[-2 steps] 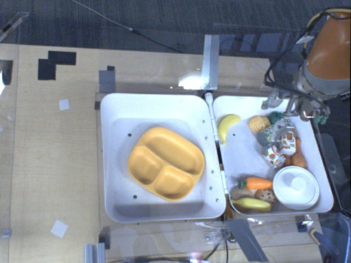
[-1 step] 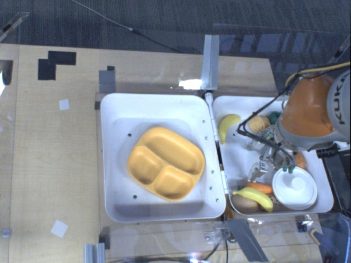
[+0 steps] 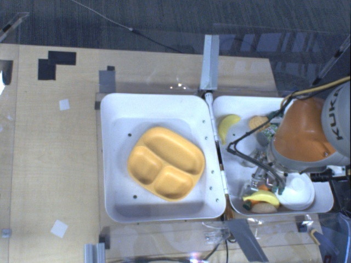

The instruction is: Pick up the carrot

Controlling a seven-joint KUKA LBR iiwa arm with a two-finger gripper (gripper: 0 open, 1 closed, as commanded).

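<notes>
The arm, with its orange band (image 3: 300, 130), reaches from the right into the right bin (image 3: 237, 163). My gripper (image 3: 267, 181) points down at that bin's front part, just above a yellow banana (image 3: 262, 198). A small orange bit (image 3: 248, 204) peeks out at the banana's left end; I cannot tell whether it is the carrot. A brown rounded item (image 3: 265, 207) lies against the bin's front wall, below the banana. The arm hides much of the right bin's floor.
A yellow lemon-like fruit (image 3: 228, 126) and a tan biscuit-like item (image 3: 257, 123) lie at the back of the right bin. A white round cup (image 3: 300, 193) sits at its front right. The left bin (image 3: 115, 147) holds a yellow divided plate (image 3: 165, 162).
</notes>
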